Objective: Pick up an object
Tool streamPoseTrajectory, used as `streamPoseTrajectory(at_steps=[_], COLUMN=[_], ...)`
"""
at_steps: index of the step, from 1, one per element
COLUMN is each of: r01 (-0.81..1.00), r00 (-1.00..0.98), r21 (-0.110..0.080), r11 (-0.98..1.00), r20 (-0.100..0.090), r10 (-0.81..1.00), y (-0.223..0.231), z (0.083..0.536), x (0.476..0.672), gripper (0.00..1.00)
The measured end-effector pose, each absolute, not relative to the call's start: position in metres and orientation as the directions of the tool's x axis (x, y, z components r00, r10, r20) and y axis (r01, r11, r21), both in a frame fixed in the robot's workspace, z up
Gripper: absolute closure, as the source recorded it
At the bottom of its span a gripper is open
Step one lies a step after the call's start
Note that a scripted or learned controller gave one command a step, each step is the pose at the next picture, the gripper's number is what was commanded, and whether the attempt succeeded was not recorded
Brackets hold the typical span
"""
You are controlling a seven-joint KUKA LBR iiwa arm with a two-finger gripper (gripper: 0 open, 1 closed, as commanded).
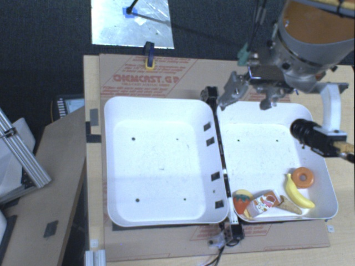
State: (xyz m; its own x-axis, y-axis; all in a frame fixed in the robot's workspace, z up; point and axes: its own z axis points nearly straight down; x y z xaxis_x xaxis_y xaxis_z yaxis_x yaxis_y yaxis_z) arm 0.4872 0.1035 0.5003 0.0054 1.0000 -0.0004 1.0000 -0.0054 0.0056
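Left bin point(155, 159), white, lies down and left of the claw point(232, 95). Claw hangs above the far rim of the right bin point(266, 143), near the divider between bins; cannot tell its state, nothing seen in it. Arm point(310, 32) enters from upper right, orange band high, wrist angled down-left. Well below and right of the claw, in the right bin's near corner: tomato-like piece point(242, 201), small carton point(263, 203), banana point(297, 193), orange ring point(303, 177), clustered close together.
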Motion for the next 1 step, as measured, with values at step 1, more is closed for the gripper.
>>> streamPoseTrajectory(at_steps=[1], r01=[1.0], r00=[-0.009], r21=[0.005], r11=[0.009], r20=[0.003], r10=[1.0], y=[0.1619], z=[0.5365], x=[0.4862], gripper=[0.0])
